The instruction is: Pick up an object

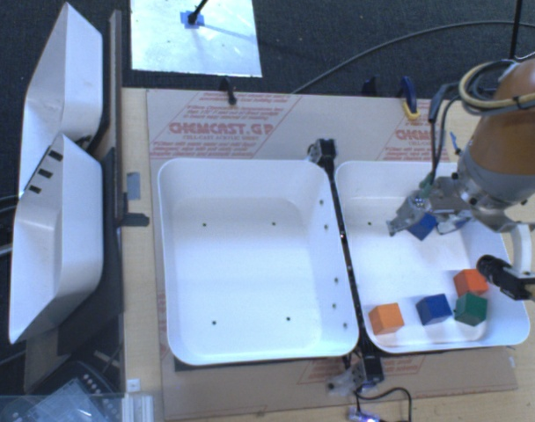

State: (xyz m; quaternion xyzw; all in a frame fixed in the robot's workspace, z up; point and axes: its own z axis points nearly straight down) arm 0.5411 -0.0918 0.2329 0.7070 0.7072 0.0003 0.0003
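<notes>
My gripper [423, 221] hangs over the upper middle of the right bin [370, 172], reaching in from the right. A small blue block [422, 228] sits between its fingers, and the gripper is shut on it. Along the front of the same bin lie an orange block [386, 317], a second blue block [434, 309], a green block [471, 309] and a red-orange block [470, 281] just behind the green one.
The left bin [175, 262] lies beside the right one, with a raised divider [338, 236] between them. Spare white bins [61, 174] lean at the far left. Cables run across the back of the bench.
</notes>
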